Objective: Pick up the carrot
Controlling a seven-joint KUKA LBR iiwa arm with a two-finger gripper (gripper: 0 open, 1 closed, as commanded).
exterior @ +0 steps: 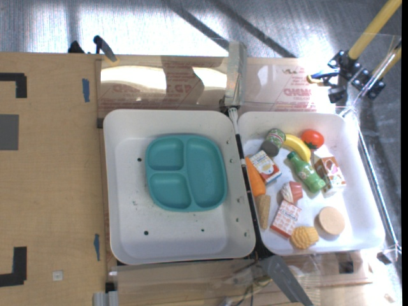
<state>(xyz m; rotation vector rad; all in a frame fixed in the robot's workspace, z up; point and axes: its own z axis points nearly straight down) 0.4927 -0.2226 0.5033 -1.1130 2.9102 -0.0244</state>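
**Colours on my bench**

I see two white bins (121, 171), the left one speckled with small dark dots. In it sits a teal tray (187, 172). In the right bin: an orange carrot (255, 180), a yellow banana (296, 145), a red tomato (312, 138), a green bottle (305, 173), a tan disc (331, 221), red-and-white cartons (286, 218). The bench (48, 171) is plain brown cardboard with blue tape bits.

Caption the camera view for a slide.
Carrot lies at the left edge of the toy-filled right bin; teal tray sits in the left bin.
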